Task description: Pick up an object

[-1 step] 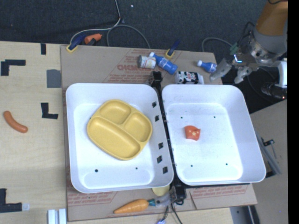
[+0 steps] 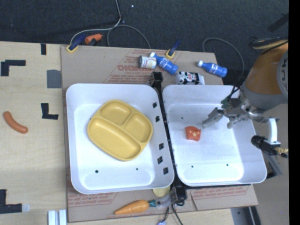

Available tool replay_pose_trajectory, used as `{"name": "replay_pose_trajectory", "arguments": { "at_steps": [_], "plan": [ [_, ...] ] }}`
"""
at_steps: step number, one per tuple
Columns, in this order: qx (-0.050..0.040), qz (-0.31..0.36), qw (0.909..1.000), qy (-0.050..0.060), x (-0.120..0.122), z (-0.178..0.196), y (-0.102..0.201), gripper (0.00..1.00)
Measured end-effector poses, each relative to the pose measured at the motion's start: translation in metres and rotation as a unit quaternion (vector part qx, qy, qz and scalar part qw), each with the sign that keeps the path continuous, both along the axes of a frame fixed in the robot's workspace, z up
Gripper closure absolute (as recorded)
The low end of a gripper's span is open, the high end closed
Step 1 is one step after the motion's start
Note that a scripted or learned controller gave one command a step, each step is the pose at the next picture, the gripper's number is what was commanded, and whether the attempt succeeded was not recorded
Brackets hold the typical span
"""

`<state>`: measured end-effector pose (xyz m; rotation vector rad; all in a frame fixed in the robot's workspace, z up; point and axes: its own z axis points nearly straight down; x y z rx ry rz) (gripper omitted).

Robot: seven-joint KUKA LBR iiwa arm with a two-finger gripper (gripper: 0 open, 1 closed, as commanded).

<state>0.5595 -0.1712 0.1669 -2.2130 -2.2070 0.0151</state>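
A small red, strawberry-like object (image 2: 193, 133) lies on the floor of the right bin (image 2: 211, 172), left of its middle. My gripper (image 2: 221, 121) hangs over the same bin, a little right of and above the red object. It is open, with one finger (image 2: 210, 119) reaching toward the red object and the other (image 2: 233, 123) farther right. Nothing is between the fingers. A yellow divided plate (image 2: 121, 129) lies in the left bin (image 2: 79, 172).
Outside the bins lie a carrot (image 2: 133, 206) at the front, a sausage (image 2: 15, 122) far left, and two blue bottles (image 2: 167, 64) (image 2: 213, 69) plus a small black-and-white box (image 2: 190, 78) at the back. A clamp (image 2: 159, 86) sits between the bins.
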Motion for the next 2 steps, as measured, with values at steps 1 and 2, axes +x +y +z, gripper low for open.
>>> {"name": "replay_pose_trajectory", "arguments": {
  "at_steps": [1, 2],
  "plan": [
    [-0.0025, 0.003, 1.0, -0.009, 0.019, -0.08, 0.049, 0.0],
    [-0.002, 0.002, 1.0, -0.009, 0.02, -0.067, 0.047, 1.0]
  ]
}}
